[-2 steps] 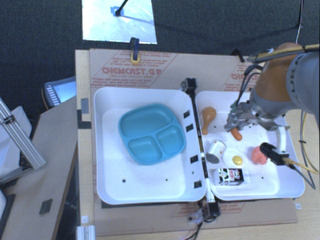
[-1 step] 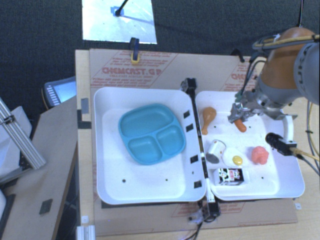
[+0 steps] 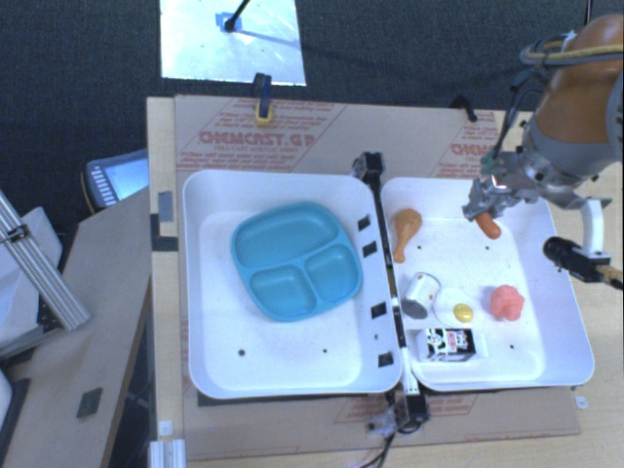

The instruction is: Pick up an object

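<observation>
Tool [image 3: 485, 208] at the right bin's [image 3: 570, 344] far edge looks clamped on an orange sausage-like piece [image 3: 488, 226] hanging below it; shallow end-grip, so it could slip out when lifted.

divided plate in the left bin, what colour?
Light blue. The divided plate lies in the left bin, shown clearly in the camera view.

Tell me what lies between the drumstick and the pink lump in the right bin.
In the camera view, the small white cup and the fried-egg toy lie roughly between the drumstick and the pink lump, slightly nearer the bin's front.
</observation>
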`<state>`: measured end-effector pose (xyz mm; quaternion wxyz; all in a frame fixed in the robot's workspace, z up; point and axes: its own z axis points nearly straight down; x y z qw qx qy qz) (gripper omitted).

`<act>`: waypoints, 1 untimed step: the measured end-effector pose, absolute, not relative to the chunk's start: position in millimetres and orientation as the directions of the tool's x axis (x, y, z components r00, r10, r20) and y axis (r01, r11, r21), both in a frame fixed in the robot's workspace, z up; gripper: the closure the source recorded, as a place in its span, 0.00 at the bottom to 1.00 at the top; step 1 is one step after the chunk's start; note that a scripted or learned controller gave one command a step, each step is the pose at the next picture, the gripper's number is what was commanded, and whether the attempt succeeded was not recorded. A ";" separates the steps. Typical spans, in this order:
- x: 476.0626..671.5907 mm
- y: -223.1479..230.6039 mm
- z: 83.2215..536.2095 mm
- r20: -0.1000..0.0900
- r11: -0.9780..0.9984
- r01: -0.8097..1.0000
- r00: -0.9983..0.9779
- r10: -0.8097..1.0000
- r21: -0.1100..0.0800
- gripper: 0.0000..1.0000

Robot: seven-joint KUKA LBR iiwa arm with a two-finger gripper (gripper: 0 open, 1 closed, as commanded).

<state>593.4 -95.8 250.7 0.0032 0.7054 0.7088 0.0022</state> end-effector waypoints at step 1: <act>572.2 -52.2 237.4 0.001 0.008 1.000 -0.008 1.000 0.000 1.00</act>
